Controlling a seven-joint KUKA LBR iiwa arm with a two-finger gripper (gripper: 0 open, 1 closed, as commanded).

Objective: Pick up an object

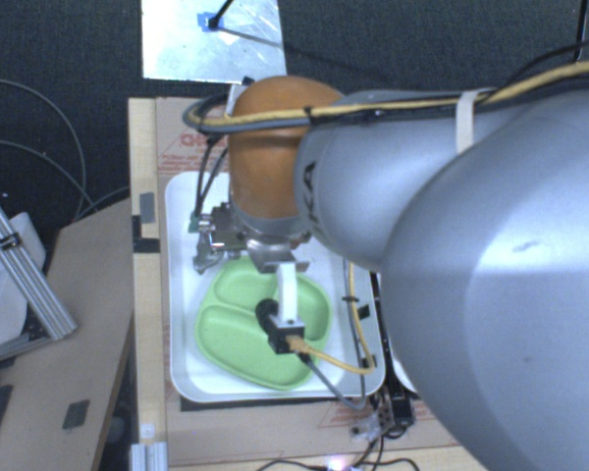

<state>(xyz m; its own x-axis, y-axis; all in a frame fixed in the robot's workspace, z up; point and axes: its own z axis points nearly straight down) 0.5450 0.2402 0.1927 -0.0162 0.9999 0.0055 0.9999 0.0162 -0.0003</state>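
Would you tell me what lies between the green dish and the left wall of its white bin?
Nothing lies there; in the camera view, the strip between the green dish and the white bin wall is bare floor.

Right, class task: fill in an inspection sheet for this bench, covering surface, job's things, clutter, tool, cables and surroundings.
Surface: white bin on a bench.
Job's things: green plate lying in the bin.
Clutter: nothing seen.
Tool: tool above the plate, under the orange band.
Cables: black loops on the dark floor, left.
Surroundings: metal frame at left, shiny sheet behind.
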